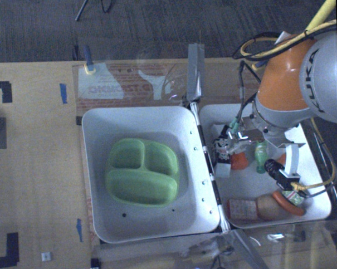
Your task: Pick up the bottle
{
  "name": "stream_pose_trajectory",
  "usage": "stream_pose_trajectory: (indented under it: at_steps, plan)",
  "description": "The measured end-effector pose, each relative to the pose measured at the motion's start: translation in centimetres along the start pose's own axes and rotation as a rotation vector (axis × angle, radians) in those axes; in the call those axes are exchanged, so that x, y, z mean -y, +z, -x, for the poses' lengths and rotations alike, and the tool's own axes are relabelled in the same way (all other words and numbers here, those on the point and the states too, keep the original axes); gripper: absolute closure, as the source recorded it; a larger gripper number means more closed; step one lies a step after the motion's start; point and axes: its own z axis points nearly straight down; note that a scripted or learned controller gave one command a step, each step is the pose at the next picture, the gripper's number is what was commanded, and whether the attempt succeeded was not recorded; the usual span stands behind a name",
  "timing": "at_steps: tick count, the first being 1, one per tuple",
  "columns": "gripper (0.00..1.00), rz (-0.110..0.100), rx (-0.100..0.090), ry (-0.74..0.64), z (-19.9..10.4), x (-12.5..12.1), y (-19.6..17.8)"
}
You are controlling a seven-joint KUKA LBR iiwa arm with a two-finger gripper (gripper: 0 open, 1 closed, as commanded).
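The bottle (261,155) is a small green one, pale and smooth like plastic, standing or lying in the right bin (319,208) near its middle; only a short stretch of it shows, because the wrist hardware covers its upper end, so its full shape and whether it is upright cannot be judged. The gripper (236,142) sits low over the upper left part of that same bin, a cluster of dark and metallic parts just left of the bottle, and its fingers cannot be made out well enough to say whether they are apart or closed, nor whether they touch anything. Just beside the bottle, to its left, is a small red-orange object (239,160), partly under the gripper. Along the near wall of the right bin lies a longer item with a reddish labelled body and a tan rounded end (255,208), and next to it an orange piece (288,205), half hidden by a black cable fitting. The arm (300,81), grey with a glossy orange band, blocks the far right corner of the bin. The left bin (101,128), white with rounded walls, holds a matte green divided tray (142,171) with three compartments.
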Motion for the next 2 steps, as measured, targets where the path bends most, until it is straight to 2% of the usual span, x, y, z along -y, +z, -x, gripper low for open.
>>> stream_pose_trajectory:
  at_steps: [1,2]
  plan:
    - [1.0,-0.004,-0.001,0.148,5.8,4.3,10.5]
    - [1.0,-0.004,0.0,0.34,0.9,6.1,-5.5]
